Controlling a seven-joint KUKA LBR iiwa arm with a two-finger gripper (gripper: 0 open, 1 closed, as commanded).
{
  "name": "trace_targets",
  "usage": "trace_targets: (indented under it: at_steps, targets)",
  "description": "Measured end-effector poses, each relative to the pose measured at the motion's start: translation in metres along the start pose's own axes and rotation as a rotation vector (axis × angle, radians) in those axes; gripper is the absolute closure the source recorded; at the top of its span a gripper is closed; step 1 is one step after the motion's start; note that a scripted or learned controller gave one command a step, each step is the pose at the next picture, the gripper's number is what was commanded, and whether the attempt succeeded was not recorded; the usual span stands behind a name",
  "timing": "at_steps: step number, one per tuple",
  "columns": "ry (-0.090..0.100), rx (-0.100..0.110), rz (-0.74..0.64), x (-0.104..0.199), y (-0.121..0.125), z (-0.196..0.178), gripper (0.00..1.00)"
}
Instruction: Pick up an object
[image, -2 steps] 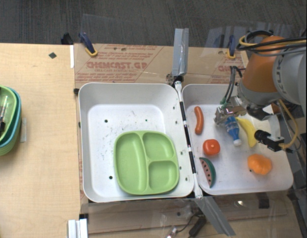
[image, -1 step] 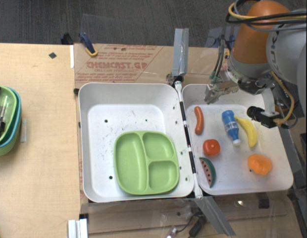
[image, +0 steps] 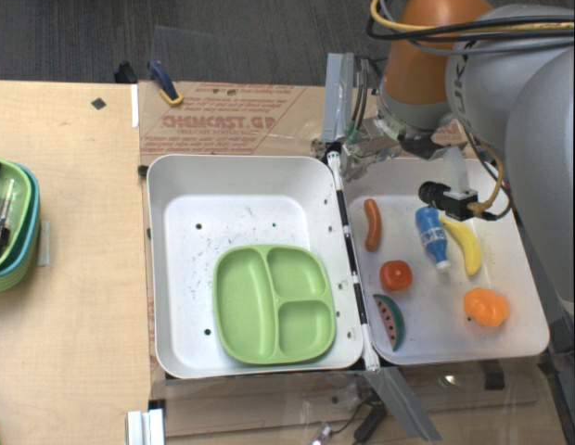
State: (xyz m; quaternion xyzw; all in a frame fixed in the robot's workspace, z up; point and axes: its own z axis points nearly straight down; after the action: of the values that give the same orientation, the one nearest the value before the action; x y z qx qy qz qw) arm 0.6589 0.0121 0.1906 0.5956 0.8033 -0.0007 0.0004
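Gripper (image: 362, 151) hovers above the right bin (image: 510, 341) (jaws unreadable), nothing picked; next, descend onto the sausage (image: 372, 224)

Left bin (image: 167, 248) holds a green divided plate (image: 274, 302). Right bin (image: 510, 341) holds toy food — sausage (image: 372, 224), tomato (image: 395, 274), watermelon slice (image: 389, 321), blue bottle (image: 432, 236), banana (image: 466, 245), orange (image: 485, 307) — below the arm (image: 436, 44).

Divided plate (image: 274, 302) sits in the left bin (image: 176, 248); sausage (image: 372, 223), tomato (image: 395, 274), bottle (image: 432, 236), banana (image: 465, 244) lie in the right bin (image: 519, 336).
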Motion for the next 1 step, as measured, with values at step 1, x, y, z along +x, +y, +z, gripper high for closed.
trace_targets:
  at_steps: [1]
  targets:
    - [-0.002, 0.0, -0.002, -0.0007, 0.0002, -0.0088, 1.0]
